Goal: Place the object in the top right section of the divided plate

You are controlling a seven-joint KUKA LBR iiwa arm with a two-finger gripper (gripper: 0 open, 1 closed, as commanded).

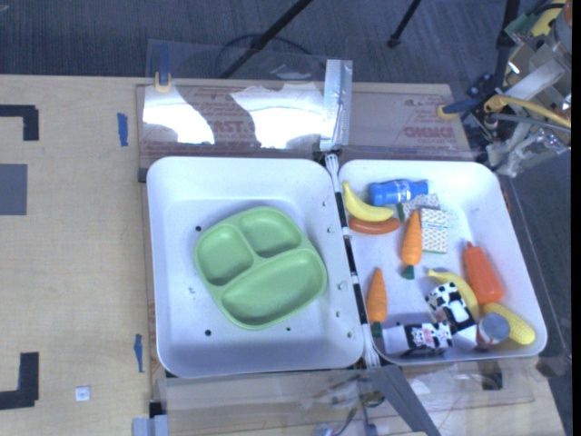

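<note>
We are at the start: nothing is picked yet. Our jaws [522,153] sit up by the right bin's [508,216] far corner; we cannot tell their state. The toys lie below and left of them, the blue bottle [397,192] nearest. The green plate [260,266] waits farther left, with open room above.
</note>
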